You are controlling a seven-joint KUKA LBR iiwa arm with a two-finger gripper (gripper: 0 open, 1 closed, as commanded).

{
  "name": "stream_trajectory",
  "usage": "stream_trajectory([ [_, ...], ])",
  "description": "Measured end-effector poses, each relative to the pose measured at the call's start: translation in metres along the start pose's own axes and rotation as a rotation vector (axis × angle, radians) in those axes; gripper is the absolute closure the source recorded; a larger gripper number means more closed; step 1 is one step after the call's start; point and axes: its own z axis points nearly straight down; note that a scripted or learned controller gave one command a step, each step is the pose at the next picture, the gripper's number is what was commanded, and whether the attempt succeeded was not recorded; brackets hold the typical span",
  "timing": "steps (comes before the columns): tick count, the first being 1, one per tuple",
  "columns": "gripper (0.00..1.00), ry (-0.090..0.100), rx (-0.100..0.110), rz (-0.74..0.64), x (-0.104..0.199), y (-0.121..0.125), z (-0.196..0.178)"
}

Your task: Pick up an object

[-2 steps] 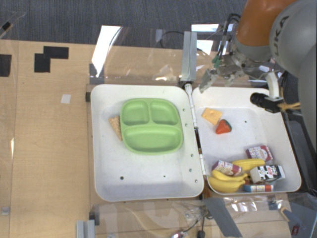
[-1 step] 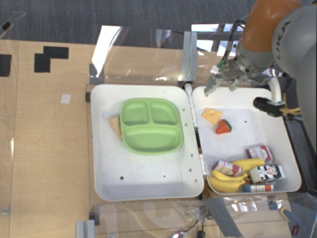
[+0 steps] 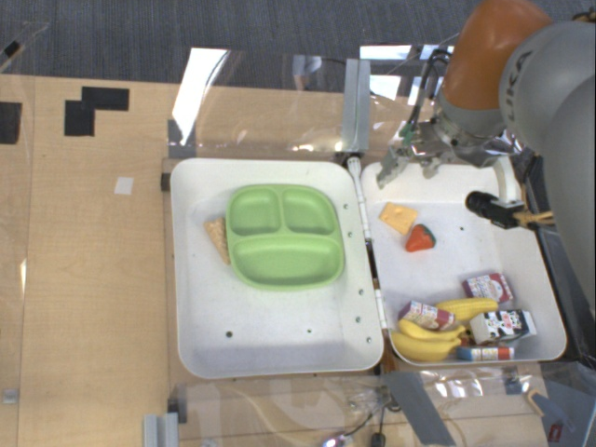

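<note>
Objects I count in the right bin, all below the gripper: one cheese wedge nearest, one strawberry, two bananas, cartons clustered farthest. Jaws apart, holding nothing. Left bin: one green tray, one cracker.

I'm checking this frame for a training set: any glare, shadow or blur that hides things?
Camera view: glare streaks on the clear panels behind the bins; a soft shadow falls across the left bin's near floor; the end effector looks slightly blurred; the green tray and bananas are sharp.
</note>
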Motion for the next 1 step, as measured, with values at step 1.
stream_trajectory([
  [1, 0.0, 0.0, 0.001, 0.0, -0.0463, -0.0449, 0.0368],
])
